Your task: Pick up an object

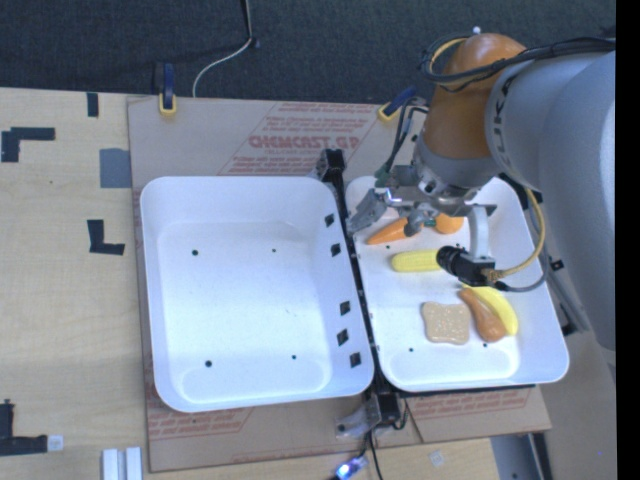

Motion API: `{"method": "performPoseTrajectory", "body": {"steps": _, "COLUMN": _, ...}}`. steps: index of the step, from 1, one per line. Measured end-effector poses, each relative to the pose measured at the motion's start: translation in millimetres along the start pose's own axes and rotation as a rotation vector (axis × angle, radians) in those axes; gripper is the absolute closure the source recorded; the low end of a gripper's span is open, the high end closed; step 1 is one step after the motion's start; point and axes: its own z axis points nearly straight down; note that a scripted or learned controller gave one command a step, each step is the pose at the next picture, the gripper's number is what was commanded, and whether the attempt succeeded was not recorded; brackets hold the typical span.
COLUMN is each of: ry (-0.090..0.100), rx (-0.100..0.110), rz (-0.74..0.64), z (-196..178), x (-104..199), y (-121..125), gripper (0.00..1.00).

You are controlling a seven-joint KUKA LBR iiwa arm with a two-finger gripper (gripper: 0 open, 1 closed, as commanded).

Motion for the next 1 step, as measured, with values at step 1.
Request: {"method": "performPoseTrajectory", "body": {"steps": 1, "ry": -0.003, "rx": -0.005, "rz": 0.004, "z": -11.8, "x": -4.4, "y": 2.1, "gripper": 1.00}}
